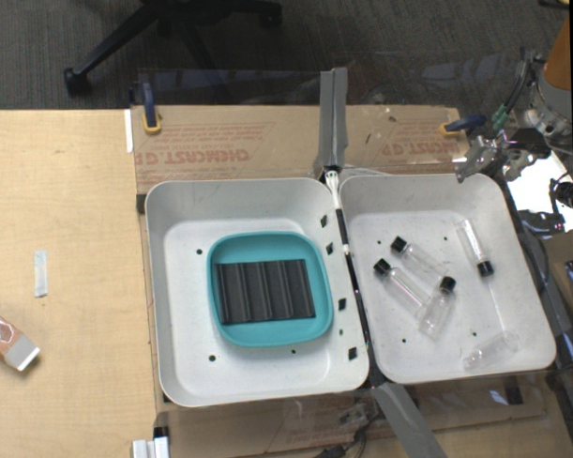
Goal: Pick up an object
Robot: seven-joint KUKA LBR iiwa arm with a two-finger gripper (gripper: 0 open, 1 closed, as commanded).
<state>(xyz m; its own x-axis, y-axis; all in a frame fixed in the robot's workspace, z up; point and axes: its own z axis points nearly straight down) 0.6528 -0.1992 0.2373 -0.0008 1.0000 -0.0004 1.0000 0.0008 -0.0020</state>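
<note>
At the far left of the frame, on the tan tabletop (pixel 60 184), lie a small grey strip (pixel 40 274) and, below it at the left edge, a reddish-and-white eraser-like block (pixel 9 341). Next comes the left bin (pixel 173 218), white and shallow, carrying a teal tray (pixel 268 290) with a dark ribbed inset in its middle. A grey divider post (pixel 333 118) rises between the two bins.

The right bin (pixel 516 356) holds the clear plastic vials, each a see-through tube with a black cap. One vial (pixel 410 255) lies in the upper middle of the bin, a second vial (pixel 398 278) just below and left of it, and a third vial (pixel 437 304) lower, its cap pointing up-right (these three lie close together, the lower two nearly touching). A fourth vial (pixel 475 247) lies apart toward the bin's right side, cap at its lower end. A faint capless tube (pixel 486 351) rests near the lower right corner.

The tool (pixel 490 150) sits in the upper right of the frame, above the right bin's far corner; whether it is spread or pressed together I cannot tell.
</note>
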